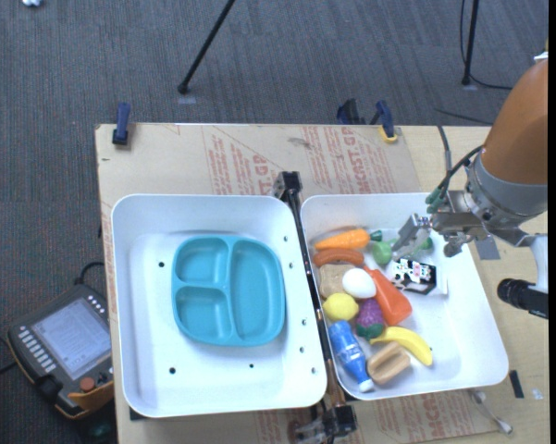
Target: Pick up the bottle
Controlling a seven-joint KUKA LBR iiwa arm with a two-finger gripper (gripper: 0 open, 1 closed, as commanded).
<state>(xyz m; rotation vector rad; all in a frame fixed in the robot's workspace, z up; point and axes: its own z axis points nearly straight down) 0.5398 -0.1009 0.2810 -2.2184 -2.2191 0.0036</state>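
Observation:
The bottle (349, 352) is blue with a white cap and lies on its side near the front left corner of the right bin (472, 340). It sits between a yellow lemon (339, 306) and a hot dog bun (389, 363). My gripper (414, 234) hangs over the back middle of the right bin, well behind the bottle and to its right, above a green vegetable (382, 251). Nothing shows in its grasp.
The right bin also holds a carrot (343, 240), a white egg (358, 282), an orange piece (391, 297), a purple item (370, 317), a banana (408, 342) and a black-and-white carton (414, 274). The left bin (139, 359) holds a teal divided plate (228, 289).

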